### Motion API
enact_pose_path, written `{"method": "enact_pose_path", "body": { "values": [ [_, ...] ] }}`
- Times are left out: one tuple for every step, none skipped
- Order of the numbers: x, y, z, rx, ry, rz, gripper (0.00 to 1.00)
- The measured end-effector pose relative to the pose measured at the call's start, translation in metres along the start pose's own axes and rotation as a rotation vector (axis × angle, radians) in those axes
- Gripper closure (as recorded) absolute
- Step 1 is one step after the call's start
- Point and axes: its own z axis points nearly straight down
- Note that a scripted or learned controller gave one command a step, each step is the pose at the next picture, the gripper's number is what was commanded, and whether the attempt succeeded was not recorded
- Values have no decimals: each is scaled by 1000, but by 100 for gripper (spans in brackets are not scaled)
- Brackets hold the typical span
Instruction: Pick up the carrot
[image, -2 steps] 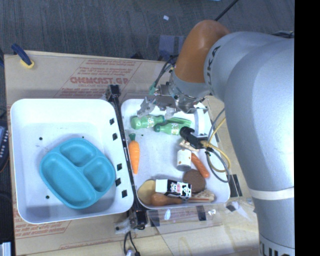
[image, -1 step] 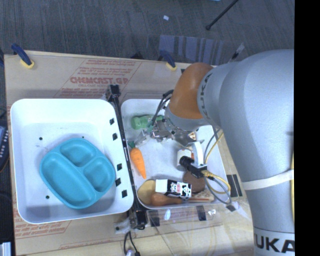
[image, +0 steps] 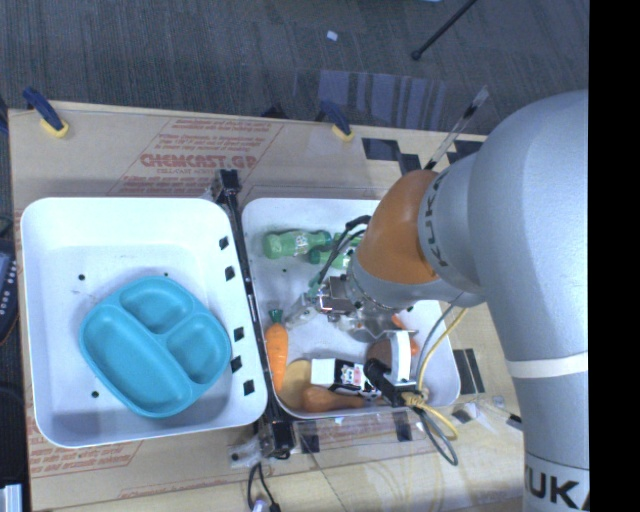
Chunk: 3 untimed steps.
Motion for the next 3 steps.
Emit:
{"method": "enact_pose_path", "body": {
  "values": [
    [9, -20, 1, 2, 2, 270, 0],
    [9, -19, -9, 7, 2, 262, 100],
    [9, -19, -9, 7, 1, 261, 0]
  ]
}}
